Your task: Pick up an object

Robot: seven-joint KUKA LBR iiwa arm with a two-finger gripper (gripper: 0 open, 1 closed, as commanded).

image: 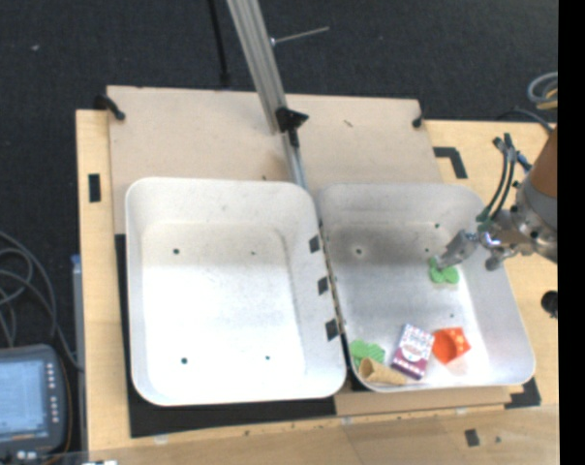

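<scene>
Five small things lie in the right bin [486, 260]: a green piece [445, 274] just beside the tool [464, 250], then, along the near wall, an orange block [450, 345], a purple carton [413, 351], a tan cone [382, 371] and a green scrap [365, 351]. The arm is cut off at the right edge; the tool's grip is too blurred to make out.

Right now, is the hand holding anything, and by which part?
Cannot be told: the hand is right above a small green toy in the right bin.

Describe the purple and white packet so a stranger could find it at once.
Look in the right-hand white bin, at the cluster of things along its near edge. The purple and white packet lies between a tan cone and an orange block; it alone is flat, boxy and printed.
</scene>
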